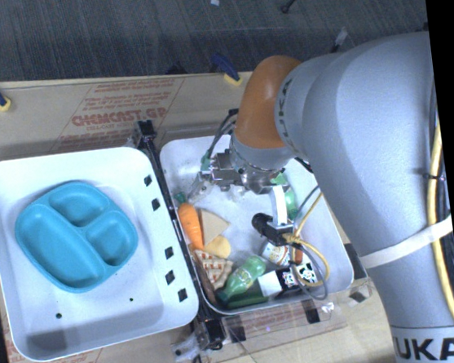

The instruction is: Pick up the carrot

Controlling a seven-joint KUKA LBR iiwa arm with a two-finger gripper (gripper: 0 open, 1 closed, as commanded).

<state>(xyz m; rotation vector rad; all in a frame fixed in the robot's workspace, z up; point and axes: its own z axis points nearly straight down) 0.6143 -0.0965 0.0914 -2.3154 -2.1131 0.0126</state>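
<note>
Camera view, read left to right: a blue divided plate (75,234) lay in the left bin (32,332). The carrot (190,225) lay against the right bin's (342,265) left wall, beside a green bottle (243,281) and a waffle-like piece (211,266). The gripper (243,176) hung over that bin, partly hidden by the arm (354,144); its jaws' opening could not be determined.

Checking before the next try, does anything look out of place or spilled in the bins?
Nothing stands out. The carrot lies in the right bin among other toy food, and the blue divided plate sits flat in the left bin.
</note>
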